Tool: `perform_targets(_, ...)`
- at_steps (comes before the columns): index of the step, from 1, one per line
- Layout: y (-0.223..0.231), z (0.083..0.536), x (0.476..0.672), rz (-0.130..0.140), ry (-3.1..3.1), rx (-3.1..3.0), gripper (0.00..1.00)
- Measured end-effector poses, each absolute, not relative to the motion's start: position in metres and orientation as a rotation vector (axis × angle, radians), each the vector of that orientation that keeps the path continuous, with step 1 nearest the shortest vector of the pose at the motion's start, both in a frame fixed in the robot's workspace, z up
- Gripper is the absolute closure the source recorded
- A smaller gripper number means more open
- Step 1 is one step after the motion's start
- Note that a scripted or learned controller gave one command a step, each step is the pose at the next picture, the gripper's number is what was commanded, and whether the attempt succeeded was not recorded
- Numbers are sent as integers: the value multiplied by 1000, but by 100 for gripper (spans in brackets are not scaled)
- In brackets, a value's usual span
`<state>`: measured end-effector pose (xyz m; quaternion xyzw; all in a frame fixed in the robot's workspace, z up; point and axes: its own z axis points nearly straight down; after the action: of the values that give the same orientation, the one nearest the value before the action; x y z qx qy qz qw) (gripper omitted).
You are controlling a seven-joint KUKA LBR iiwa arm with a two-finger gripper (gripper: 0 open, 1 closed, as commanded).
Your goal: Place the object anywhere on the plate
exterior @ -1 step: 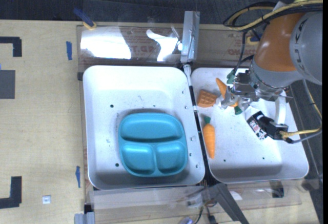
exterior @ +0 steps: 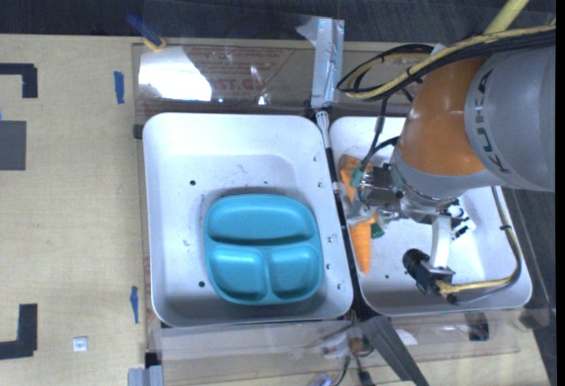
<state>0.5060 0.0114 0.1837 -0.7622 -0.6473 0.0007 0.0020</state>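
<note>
Camera view, one frame, entries run large to small.

Surface (exterior: 62,199): pale wood, carrying two white bins side by side so you can keep source and target apart.

Arm (exterior: 494,124): reaches in from the right and hangs low over the right bin (exterior: 494,287), its orange band just above the wrist. It sits there, I judge, because the pick has to come from this bin.

Left bin (exterior: 177,155): holds the plate (exterior: 263,245), a blue divided tray lying flat near the front wall. Nothing rests on it, so the placing is not yet done.

Carrot (exterior: 361,245): the object, as I read it. It lies in the right bin, hard against the wall shared with the left bin, long axis along that wall. Green bits sit just beside its top end.

Gripper (exterior: 381,199): just above and beside the carrot's upper end. You cannot tell from this angle whether the fingers are released or clenched; the wrist body hides them. No grasp is confirmed.

Judgement: the wall leaves little room on one side, so expect a slip.
</note>
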Motion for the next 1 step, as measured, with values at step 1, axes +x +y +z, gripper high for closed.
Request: perform_targets(1,115,154,533,2,-2186,-2253,100)
